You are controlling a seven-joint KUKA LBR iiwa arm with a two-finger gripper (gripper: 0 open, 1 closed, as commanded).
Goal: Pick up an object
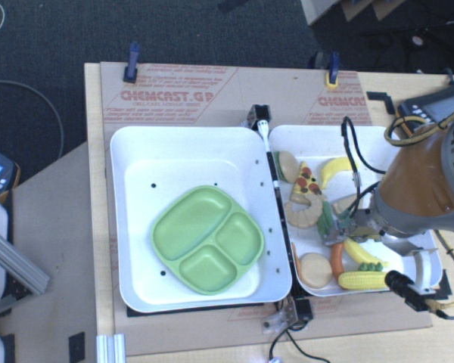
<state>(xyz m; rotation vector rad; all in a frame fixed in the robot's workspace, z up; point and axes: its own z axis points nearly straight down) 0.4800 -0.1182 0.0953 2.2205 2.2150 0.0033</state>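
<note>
Cardboard-topped table [212, 97], green divided plate [206, 238] in left bin [129, 203], tool [340, 229] low among toy food in right bin [303, 136], grip state cannot be told.

Dark grey carpet floor [136, 21]; brown board bench top [212, 89]; 2 blue clamps [131, 61] at its far edge.

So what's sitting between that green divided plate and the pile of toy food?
In the camera view, only the two bins' touching white walls lie between the green plate in the left bin and the toy food in the right one.
</note>
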